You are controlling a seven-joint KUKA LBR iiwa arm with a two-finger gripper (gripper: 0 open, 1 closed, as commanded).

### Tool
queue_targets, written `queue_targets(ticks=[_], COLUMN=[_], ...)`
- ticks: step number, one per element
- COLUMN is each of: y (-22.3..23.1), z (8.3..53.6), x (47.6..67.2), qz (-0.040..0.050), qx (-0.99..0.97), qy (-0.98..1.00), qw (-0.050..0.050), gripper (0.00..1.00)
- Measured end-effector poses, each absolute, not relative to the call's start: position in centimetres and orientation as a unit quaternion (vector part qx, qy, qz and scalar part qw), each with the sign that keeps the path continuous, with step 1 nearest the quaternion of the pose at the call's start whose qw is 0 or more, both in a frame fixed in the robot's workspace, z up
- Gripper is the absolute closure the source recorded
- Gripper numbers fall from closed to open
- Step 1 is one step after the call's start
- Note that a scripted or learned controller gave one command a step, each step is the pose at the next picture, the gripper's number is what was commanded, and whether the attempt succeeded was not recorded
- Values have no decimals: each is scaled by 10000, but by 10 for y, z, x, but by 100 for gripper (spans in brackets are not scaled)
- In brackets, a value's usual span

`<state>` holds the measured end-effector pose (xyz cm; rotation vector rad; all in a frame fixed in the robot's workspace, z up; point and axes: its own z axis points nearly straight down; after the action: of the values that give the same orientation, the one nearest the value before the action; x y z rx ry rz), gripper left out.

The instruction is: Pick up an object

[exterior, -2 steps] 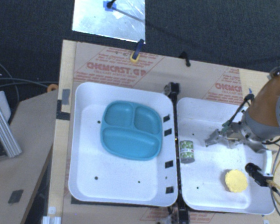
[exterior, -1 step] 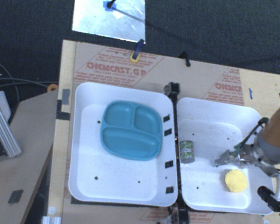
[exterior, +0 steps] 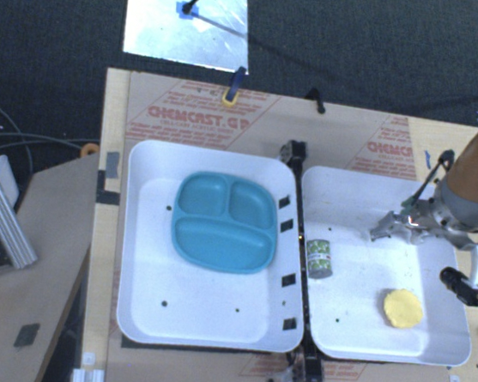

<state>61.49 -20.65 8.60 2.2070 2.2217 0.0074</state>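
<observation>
Camera view, fingers (exterior: pixel 383 230) spread apart, holding nothing, above right bin (exterior: pixel 368 193) floor.

Small green-labelled can (exterior: pixel 319 258) and yellow lump (exterior: pixel 403 308) lie in right bin (exterior: pixel 367 202).

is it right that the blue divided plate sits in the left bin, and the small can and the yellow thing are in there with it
Not quite. The blue divided plate is in the left bin, but the small can and the yellow thing lie in the right bin, as the camera view shows.
</observation>
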Motion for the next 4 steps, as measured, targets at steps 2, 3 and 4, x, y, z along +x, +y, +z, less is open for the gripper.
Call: queue_targets(ticks=[2,3,4], y=[-208,-186,-208], z=[102,84,84], x=[483,550,484], qz=[-11,17,-12], qx=[7083,7039,7079], qy=[7059,7102,7063], qw=[-15,24,-2], gripper=[0,0,0])
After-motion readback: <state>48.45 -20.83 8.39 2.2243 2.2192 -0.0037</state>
